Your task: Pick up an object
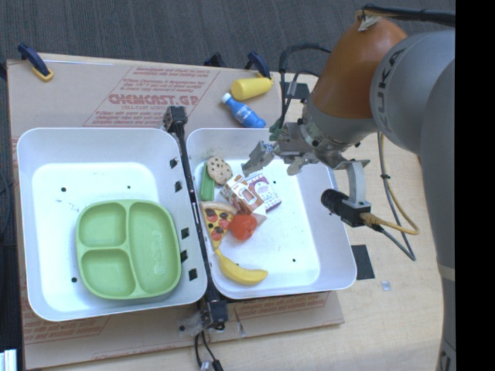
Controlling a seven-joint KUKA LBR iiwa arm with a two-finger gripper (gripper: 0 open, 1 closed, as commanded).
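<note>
the gripper (pixel 272 158) hangs over the far part of the right bin (pixel 332 246), its fingers spread apart with nothing between them. so the pick has not been made yet: everything that could be taken lies on the bin floor.

just below and to the left of the fingertips sits a small carton (pixel 255 192) with a purple and white print, the nearest thing to the tool. left of the fingertips is a cookie (pixel 220 169), and beside that a green piece (pixel 207 184) against the bin's wall. further below the carton lie a red tomato (pixel 243 226) and a pizza slice (pixel 217 218), touching or nearly so, and lowest of all a banana (pixel 238 271), well apart from the tool.

beyond the tool, outside the bin, a yellow bottle (pixel 251 88) and a blue bottle (pixel 244 112) rest on the cardboard. the left bin (pixel 46 161), far to the tool's left, carries a green tray (pixel 128 248).

by my reading the approach is about done and the carton looks the likely target; what remains is the descent, the closing of the fingers on something, and the lift. the things are crowded, so a clean grasp is not sure.
</note>
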